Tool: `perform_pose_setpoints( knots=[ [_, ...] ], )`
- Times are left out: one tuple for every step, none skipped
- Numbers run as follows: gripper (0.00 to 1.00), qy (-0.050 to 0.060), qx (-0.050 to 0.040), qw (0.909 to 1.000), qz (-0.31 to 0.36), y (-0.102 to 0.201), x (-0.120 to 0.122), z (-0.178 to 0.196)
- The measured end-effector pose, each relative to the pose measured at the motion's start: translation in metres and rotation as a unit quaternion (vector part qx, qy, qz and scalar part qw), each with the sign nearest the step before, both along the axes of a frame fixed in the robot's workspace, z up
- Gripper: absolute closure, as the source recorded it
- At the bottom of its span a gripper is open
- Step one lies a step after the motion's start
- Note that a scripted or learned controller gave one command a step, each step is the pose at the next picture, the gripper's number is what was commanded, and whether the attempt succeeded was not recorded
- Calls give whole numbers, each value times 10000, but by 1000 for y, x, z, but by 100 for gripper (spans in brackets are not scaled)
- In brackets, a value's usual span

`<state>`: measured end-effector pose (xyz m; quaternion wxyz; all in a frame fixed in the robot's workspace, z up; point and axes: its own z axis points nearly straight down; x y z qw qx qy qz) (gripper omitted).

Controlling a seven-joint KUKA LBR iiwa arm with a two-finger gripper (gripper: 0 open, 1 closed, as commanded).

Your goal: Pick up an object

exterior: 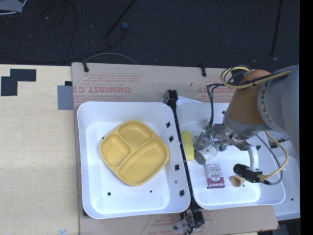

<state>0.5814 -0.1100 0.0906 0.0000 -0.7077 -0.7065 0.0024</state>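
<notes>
Reach step: we see the tool (208, 146) low over the white cup (206, 154), beside the divider (180, 151); finger state unclear. Next: confirm grasp.

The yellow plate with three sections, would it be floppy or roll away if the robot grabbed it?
The yellow plate looks like moulded plastic, so probably stiff and light. It lies flat in the left bin, so it likely won't roll. Wide and shallow, it may slip from narrow fingers.
</notes>
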Motion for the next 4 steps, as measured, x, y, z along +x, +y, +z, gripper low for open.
perform_pose_setpoints(
  knots=[
    [0,-18,-5,10000,-12,-2,0,-1],
    [100,1,12,10000,-27,-2,0,8],
    [100,-21,19,10000,16,4,3,52],
    [100,-18,16,10000,12,1,1,94]
  ],
)
